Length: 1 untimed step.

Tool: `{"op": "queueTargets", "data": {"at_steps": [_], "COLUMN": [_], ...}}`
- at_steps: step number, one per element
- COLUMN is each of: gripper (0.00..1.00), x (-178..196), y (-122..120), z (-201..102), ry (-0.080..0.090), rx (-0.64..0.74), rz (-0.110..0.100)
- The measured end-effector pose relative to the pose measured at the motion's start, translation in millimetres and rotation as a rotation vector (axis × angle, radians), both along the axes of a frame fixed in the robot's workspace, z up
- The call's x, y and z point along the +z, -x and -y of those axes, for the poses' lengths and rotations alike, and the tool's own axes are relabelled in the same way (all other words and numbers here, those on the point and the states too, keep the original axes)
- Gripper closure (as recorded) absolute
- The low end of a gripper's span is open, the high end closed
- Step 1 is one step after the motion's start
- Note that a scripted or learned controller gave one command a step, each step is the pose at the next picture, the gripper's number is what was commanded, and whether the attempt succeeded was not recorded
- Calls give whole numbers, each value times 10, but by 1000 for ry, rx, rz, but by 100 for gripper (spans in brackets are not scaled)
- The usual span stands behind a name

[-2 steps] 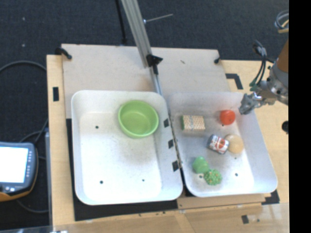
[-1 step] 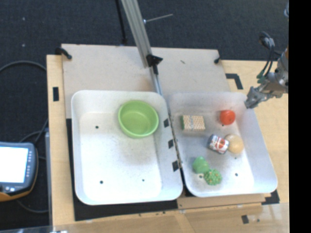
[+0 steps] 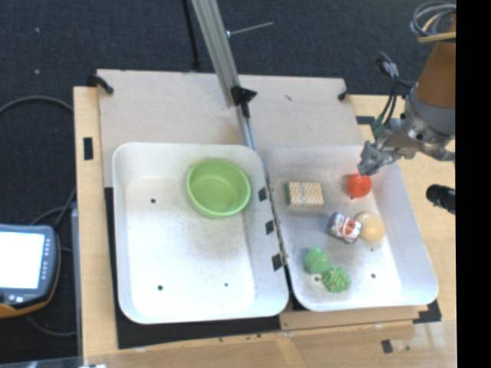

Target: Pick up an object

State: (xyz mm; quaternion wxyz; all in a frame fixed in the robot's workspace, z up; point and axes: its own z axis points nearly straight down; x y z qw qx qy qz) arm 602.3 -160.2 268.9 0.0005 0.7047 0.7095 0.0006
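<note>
The red object [image 3: 358, 185] lies in the right bin [image 3: 406, 228], directly below and touching or nearly touching the gripper [image 3: 370, 165]. Whether the gripper is open or closed cannot be told. Can [image 3: 344, 227] and yellow ball [image 3: 371, 228] lie farther down.

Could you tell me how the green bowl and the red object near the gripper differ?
The bowl is light green; the red object is red. The bowl is much larger and open, hollow side up; the red object is small and rounded. The bowl sits alone in the left bin; the red object lies in the right bin among other items, just below the gripper. Both rest on a bin floor.
</note>
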Motion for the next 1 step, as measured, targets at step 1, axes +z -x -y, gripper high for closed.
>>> {"op": "queueTargets", "data": {"at_steps": [1], "gripper": [100], "x": [-138], "y": [13], "z": [-538], "ry": [0], "rx": [-1], "rz": [-1]}}
